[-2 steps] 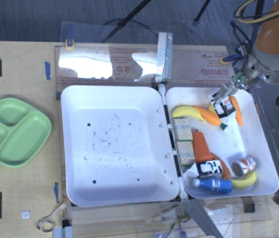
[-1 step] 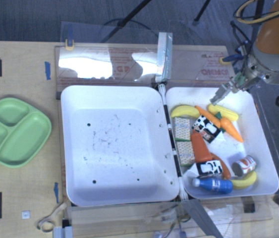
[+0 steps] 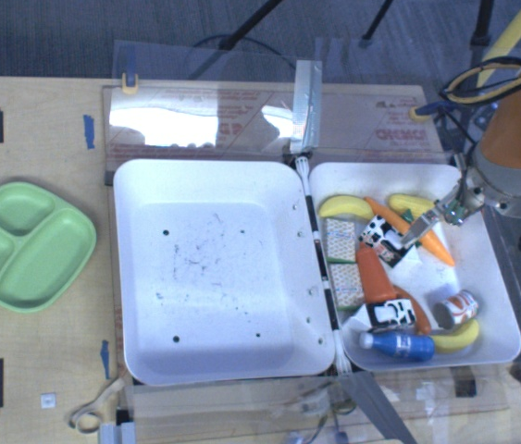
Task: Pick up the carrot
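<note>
**Gripper low over the carrot in the right bin**

Nearest the camera, a blue bottle (image 3: 399,344) lies along the right bin's (image 3: 505,326) front wall, touching a banana (image 3: 457,337). Just behind them sit a black-and-white carton (image 3: 390,314) and a small can (image 3: 457,305) with an orange band; their labels are too small to read.

An orange-red pouch (image 3: 374,274) lies mid-bin, with a pale mesh packet (image 3: 341,262) along the left wall. Two more bananas (image 3: 345,207) lie toward the back, one at the left and one (image 3: 412,203) further right.

The carrot (image 3: 438,244) lies toward the back right of this bin, tilted, its tip pointing front-right. The gripper (image 3: 412,234) hangs low just left of it, near a black-and-white toy (image 3: 380,239). Whether its fingers are open or closed cannot be told, and nothing visibly sits between them.

The left bin (image 3: 214,257) bears faint scuff marks. Behind the bins, clear panels carry reddish mirrored print (image 3: 391,135) that cannot be read. A green divided plate (image 3: 27,245) rests on the table (image 3: 38,118) at far left.
</note>
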Robot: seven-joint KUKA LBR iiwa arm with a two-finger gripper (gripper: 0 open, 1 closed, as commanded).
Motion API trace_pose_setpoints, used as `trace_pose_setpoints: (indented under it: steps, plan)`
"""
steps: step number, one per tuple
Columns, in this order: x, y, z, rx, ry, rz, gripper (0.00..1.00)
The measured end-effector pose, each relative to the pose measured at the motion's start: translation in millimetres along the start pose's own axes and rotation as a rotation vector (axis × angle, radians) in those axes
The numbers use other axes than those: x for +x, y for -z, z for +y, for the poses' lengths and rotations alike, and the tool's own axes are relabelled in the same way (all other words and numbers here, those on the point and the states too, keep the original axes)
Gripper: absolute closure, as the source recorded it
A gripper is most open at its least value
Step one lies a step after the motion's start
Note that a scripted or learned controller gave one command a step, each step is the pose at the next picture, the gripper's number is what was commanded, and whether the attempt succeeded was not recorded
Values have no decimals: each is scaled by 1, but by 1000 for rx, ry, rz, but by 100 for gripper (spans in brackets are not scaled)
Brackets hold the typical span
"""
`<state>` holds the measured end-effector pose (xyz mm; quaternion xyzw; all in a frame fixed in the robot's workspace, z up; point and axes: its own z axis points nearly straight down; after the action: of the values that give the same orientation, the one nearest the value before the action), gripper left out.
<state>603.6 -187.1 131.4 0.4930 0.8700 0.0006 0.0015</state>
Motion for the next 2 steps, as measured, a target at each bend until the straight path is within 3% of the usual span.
trace_pose_setpoints:
  steps: [1, 2]
  plan:
    - [-29, -25, -14, -27, -78, -13, 0]
    - [-37, -25, -3, -21, -2, -21, 0]
